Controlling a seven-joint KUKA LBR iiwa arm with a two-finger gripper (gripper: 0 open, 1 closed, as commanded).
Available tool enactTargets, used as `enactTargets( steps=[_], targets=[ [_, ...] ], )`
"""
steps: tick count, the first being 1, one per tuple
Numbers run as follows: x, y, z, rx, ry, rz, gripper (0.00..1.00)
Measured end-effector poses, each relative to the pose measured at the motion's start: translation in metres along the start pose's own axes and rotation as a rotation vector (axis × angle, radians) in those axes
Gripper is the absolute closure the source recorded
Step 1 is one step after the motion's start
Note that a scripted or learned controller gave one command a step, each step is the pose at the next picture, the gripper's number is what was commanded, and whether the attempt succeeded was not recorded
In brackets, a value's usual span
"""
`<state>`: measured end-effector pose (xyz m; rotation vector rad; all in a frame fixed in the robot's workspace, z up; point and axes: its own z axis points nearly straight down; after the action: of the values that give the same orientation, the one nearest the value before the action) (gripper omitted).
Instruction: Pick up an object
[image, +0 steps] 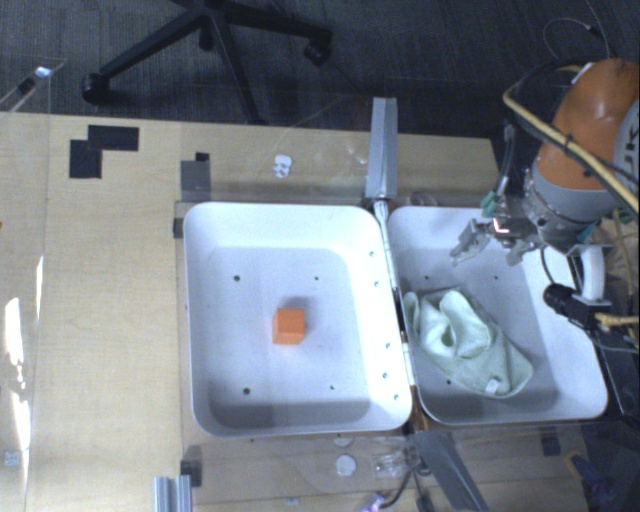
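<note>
The gripper (492, 240) hangs over the back part of the right bin (570, 400), up near its far wall. Its two fingers (468, 244) are spread apart, and nothing sits between them. They look ready to close on something, but they have not reached anything yet.

Just below the gripper, toward the front of the same bin, lies a pale green cloth (465, 340). It is soft and all bunched up in a heap (the folds stick up, so there are places to pinch). It rests against the left wall of that bin. The gripper is near it but not touching it. My guess is that the cloth is what the arm will go for, since it is the closest thing.

The left bin (215, 400) holds a small orange block (289, 326). It sits alone near the middle of the floor, well apart from the walls and well apart from the gripper. That makes it easy to reach from any side, but the arm would have to cross the wall between the bins first.

The arm (590, 130) comes in from the right, so the right bin is the handy one. The pick has not begun; the gripper must first come down.
</note>
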<state>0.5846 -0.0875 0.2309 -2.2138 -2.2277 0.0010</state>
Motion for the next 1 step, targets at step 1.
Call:
enactTargets(
  steps=[1],
  targets=[
    [-0.0221,0.0355,0.1367,-0.004,0.000,-0.020,0.00]
  ],
)
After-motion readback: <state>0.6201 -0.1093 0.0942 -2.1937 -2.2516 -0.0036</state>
